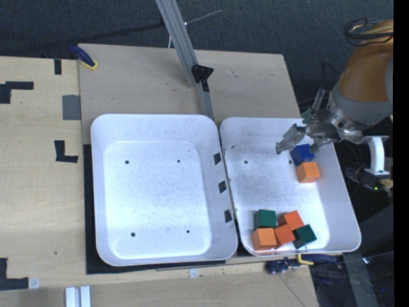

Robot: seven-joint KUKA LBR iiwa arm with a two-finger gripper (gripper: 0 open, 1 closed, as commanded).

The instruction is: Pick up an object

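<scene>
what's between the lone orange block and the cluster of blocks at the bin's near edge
Bare white bin floor separates the lone orange block from the cluster, seen in the camera view.

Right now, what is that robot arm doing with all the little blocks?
The robot arm's gripper is reaching into the right bin, just above a blue block. An orange block sits right beside the blue one. I can't tell if it has grabbed anything yet. More orange and green blocks are bunched at the bin's near edge. The left bin sits beside it.

Glossy white plastic bins (160, 130) on a matt wooden bench (38, 171).
</scene>
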